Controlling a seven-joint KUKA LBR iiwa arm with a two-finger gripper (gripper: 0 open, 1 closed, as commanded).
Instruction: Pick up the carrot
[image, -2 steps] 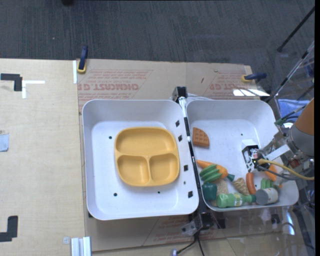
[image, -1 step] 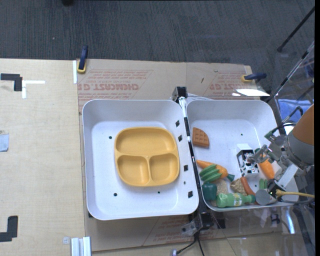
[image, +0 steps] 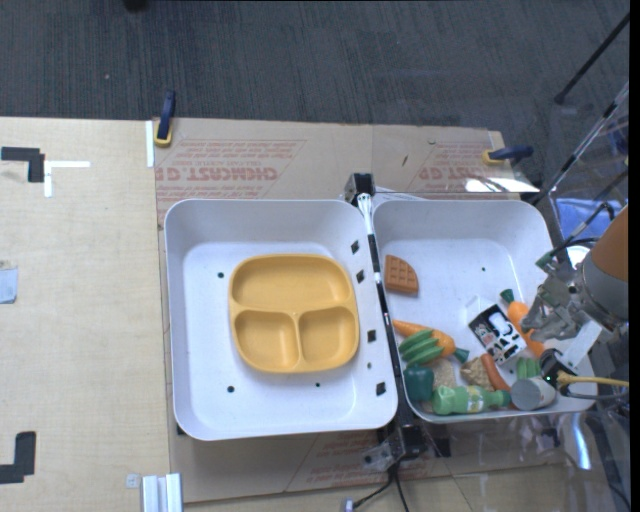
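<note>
A small orange carrot (image: 516, 312) with a green top lies near the right wall of the right bin (image: 450, 235), next to a black-and-white packet (image: 497, 331). A second, thinner orange carrot (image: 408, 327) lies by the bin's left wall, touching a green pepper (image: 425, 346). My gripper (image: 548, 318) is low at the right bin's right side, just right of the small carrot and partly over it. The grey wrist hides where its tips meet the carrot.
The left bin (image: 190, 330) holds a yellow divided plate (image: 295, 310). In the right bin are a brown waffle piece (image: 400, 273), a green bottle (image: 462, 401), a grey can (image: 531, 392) and other toy foods crowded along the front wall.
</note>
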